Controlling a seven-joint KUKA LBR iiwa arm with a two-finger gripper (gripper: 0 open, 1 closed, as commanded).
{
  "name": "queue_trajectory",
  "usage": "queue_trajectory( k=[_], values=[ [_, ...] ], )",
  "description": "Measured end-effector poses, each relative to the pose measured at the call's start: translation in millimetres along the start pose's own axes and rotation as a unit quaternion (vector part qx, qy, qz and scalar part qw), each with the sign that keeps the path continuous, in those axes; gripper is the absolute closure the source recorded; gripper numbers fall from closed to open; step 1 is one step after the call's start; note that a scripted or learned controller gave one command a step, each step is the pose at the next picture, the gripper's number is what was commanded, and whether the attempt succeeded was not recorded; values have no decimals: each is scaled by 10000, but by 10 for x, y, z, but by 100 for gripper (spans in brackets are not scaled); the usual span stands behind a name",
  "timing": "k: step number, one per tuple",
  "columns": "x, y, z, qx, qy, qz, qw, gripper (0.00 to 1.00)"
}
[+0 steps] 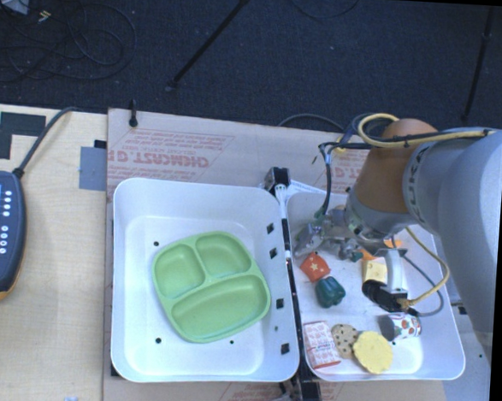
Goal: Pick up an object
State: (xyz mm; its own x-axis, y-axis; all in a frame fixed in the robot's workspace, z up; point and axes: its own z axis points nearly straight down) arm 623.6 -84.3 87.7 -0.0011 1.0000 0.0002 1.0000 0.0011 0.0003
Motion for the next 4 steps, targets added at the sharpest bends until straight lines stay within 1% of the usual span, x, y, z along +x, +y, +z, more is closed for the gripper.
queue_trajectory(
  k=[1, 2, 3, 4],
  values=[
    [-71, -311, 1, 26, 3, 12, 10000, 0],
    [-84, -1046, -8, 17, 6, 18, 10000, 0],
    [-218, -459, -3, -5, -3, 5, 10000, 0],
    [37, -775, -6, 11, 4, 10, 10000, 0]
  ],
)
